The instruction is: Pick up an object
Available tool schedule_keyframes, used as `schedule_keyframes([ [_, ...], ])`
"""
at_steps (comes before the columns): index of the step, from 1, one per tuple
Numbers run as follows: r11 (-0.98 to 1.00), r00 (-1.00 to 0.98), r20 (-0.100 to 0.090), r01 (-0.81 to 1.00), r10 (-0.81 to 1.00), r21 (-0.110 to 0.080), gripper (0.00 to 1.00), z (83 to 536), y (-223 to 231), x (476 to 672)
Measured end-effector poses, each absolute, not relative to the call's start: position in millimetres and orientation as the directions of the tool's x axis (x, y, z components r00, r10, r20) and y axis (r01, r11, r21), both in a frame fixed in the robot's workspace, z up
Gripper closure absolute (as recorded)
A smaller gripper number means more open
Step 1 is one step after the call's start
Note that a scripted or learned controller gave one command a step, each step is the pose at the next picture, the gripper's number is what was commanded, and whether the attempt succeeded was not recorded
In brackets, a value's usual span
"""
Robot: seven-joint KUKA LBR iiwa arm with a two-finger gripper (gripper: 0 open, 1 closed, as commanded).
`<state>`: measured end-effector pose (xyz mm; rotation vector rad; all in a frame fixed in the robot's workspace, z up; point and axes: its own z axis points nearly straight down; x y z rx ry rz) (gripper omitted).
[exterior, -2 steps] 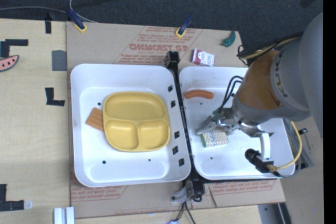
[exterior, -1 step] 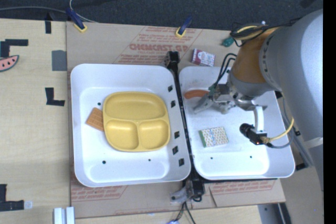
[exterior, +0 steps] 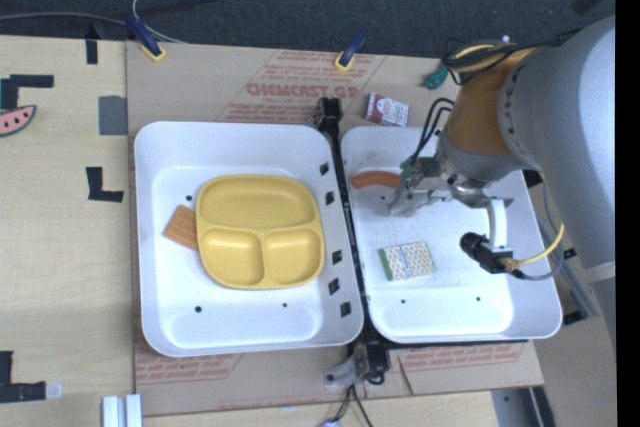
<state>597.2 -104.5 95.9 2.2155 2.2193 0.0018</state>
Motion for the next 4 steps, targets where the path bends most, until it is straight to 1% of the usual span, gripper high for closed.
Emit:
schedule_keyframes([
  [1,0.002,-0.002,-0.003,1.000,1.000,0.005,0.00,95.8,-104.5,597.2],
  [2,0.001,-0.001,-0.003,1.000,1.000,0.006,0.00,86.5,-100.7,581.5],
  [3,0.001,-0.001,-0.005,1.000,1.000,0.005,1.00,96.0,-101.4,581.2],
  [4,0.000,0.000,-0.004,1.000,1.000,0.005,0.00,95.9,-101.3,581.2],
])
